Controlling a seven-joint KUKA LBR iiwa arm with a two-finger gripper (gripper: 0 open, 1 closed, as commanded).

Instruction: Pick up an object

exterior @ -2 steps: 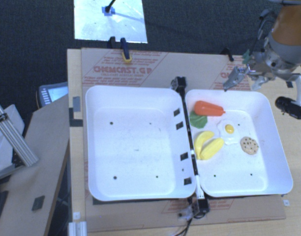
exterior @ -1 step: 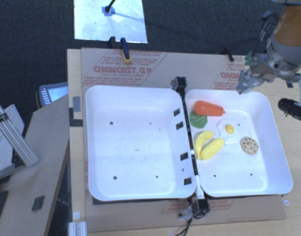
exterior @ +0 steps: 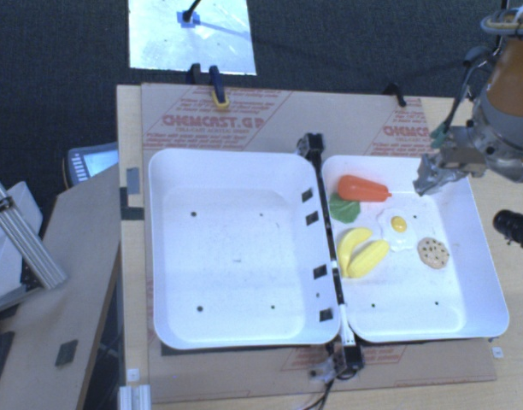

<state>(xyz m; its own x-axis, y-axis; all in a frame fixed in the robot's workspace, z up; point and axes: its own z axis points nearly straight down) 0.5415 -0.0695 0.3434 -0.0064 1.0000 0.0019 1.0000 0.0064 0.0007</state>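
The right bin (exterior: 475, 314) holds a toy carrot (exterior: 362, 189) with green leaves (exterior: 344, 208) at its back left. A fried egg (exterior: 398, 226) lies near the middle, two yellow banana pieces (exterior: 362, 251) sit by the divider, and a cookie (exterior: 433, 252) rests to the right of them. My gripper (exterior: 430, 180) hovers over the bin's back right part, above and right of the egg, touching none of the toys. Nothing shows between its fingertips.
The left bin (exterior: 172, 314) sits beside the right one, joined along a black-clipped divider (exterior: 323, 246). Both rest on a cardboard sheet (exterior: 244, 118). A shiny plate (exterior: 190, 24) lies behind, and a metal rail (exterior: 22, 237) stands at far left.
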